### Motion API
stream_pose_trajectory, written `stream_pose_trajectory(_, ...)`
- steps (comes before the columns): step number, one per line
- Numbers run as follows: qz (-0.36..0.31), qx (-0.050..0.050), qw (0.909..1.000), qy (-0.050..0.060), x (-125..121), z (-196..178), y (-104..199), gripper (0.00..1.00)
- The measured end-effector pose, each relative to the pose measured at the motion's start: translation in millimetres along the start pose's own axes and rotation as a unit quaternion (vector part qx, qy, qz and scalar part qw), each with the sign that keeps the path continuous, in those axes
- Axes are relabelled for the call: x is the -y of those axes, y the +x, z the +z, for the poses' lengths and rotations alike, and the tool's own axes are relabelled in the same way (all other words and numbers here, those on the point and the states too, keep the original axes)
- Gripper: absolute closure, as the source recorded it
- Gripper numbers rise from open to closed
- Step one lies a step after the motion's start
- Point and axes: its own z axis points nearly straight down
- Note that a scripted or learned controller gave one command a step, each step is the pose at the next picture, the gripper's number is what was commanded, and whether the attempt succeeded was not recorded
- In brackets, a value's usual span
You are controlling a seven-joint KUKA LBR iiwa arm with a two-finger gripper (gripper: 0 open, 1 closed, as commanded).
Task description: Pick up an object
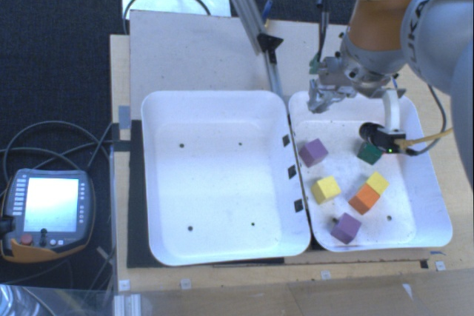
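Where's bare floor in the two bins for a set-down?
Left bin: whole floor bare. Right bin: crowded; purple block, yellow block, orange block, green block and second purple block fill the middle. The gripper hangs over its far-left corner.

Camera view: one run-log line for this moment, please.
hand: above right bin's back-left corner | holding: nothing seen | blocks: six in right bin | left bin: no blocks

Bright even light, slightly soft focus, perhaps glare on white bins (215,103).

Your arm (415,11) reaches in from the right, orange band uppermost, wrist angled downward. Your gripper (320,101) points down, nothing visible between its fingers.
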Motion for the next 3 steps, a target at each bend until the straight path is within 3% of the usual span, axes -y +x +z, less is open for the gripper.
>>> stream_pose_trajectory(2, 0.000, 0.000, 1.0000, -0.001, -36.4, 13.4, 102.5, 1.00)
stream_pose_trajectory(3, 0.002, 0.001, 1.0000, 0.000, -36.0, 13.3, 99.6, 0.00)
